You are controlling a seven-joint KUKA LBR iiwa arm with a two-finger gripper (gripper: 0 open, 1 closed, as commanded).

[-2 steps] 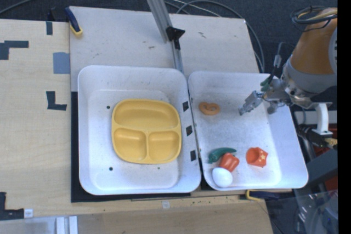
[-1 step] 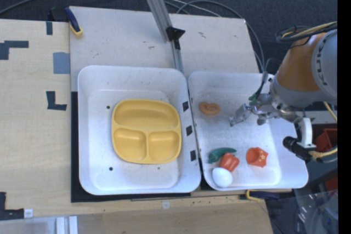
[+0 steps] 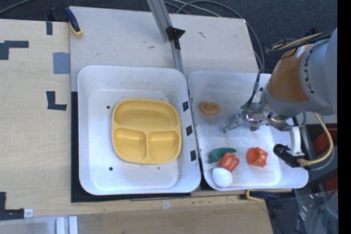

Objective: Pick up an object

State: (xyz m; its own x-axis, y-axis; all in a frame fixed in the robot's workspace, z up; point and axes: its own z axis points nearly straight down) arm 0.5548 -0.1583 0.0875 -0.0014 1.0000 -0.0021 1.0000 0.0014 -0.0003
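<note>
Gripper (image 3: pixel 229 125) hangs over the right bin (image 3: pixel 285 179), can't tell the jaw state from here. Nearest pick — the tan pretzel-like toy (image 3: pixel 209 108), just up-left of the gripper; red pepper toy (image 3: pixel 227 161) sits below it.

Fixed overhead camera, slanted down, both bins (image 3: pixel 88 134)

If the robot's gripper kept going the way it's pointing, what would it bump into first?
The gripper points left and slightly down, so it would probably meet the bare floor of the right bin first, between the pretzel and the green toy. Its height is unclear.
</note>
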